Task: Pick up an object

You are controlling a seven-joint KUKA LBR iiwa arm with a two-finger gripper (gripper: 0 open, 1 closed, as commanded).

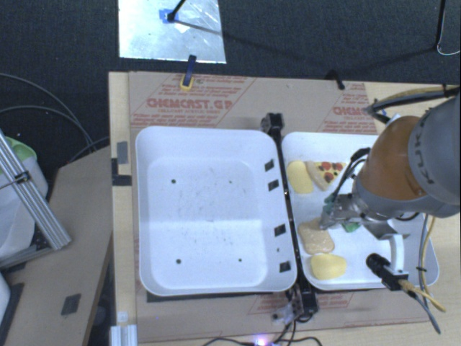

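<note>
Standing here I cannot tell how the tool is set; just above the tan piece, it may nudge the neighbouring yellow piece and miss.

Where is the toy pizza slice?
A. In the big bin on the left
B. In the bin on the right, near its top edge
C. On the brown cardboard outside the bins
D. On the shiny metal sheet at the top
B. The pizza slice lies in the right bin, near its far edge, beside a yellow piece.
</note>
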